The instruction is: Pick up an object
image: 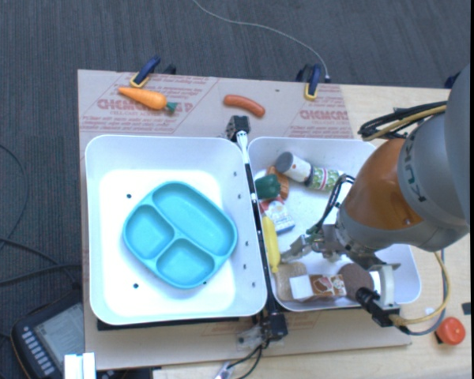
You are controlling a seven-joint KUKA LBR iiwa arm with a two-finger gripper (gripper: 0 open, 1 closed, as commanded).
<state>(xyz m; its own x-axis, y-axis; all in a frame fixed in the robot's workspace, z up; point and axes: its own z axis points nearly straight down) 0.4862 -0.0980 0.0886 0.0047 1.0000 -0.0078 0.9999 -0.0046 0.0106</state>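
- The jaws (300, 245) hang low in the right bin (407, 287), lower centre-right of the frame; whether they are open or closed cannot be told.
- Just left of them a yellow banana (270, 243) lies along the bin's left wall, its long axis running up-down in the frame.
- Below, near the bin's bottom edge, a flat packet (316, 287) lies among clutter, with little open room around it.
- Higher in the same bin a small bottle (310, 172) lies on its side, long axis slanting toward the lower right, beside a green toy (266, 185).
- The left bin (110, 152) holds a smooth blue divided plate (179, 234), with bare white floor around it.
- On the tabletop (197, 105) at the upper frame lie a carrot (144, 99) and a sausage (244, 105).
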